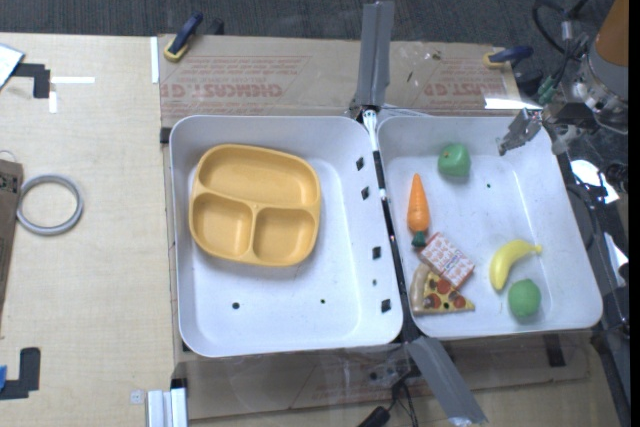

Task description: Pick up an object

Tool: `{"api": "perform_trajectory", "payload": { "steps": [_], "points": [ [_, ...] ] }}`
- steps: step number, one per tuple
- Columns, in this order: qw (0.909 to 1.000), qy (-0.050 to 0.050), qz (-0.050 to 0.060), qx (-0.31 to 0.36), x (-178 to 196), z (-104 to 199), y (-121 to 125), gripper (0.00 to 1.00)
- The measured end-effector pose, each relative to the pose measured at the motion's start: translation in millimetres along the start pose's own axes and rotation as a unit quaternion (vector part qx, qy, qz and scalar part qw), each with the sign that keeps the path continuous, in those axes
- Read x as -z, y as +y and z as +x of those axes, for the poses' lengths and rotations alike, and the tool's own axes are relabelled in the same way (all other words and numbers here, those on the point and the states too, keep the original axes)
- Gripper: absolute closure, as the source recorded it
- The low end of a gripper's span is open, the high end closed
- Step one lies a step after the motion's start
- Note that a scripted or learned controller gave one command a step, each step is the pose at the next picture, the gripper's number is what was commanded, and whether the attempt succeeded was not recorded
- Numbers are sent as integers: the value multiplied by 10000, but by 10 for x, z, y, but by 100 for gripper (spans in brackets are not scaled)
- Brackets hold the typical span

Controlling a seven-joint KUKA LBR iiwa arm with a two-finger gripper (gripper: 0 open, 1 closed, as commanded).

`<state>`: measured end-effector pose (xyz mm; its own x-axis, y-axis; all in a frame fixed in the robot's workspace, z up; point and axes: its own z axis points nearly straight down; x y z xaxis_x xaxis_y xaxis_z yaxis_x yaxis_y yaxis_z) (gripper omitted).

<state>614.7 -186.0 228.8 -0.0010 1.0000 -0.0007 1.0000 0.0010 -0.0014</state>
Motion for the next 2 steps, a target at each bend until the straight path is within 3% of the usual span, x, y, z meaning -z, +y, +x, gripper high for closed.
{"api": "perform_trajectory", "payload": {
  "steps": [1,2],
  "points": [
    [10000,0,0,0,0,0,0,0],
    [9991,5,8,-435,-978,95,-923,0]
  ]
}}
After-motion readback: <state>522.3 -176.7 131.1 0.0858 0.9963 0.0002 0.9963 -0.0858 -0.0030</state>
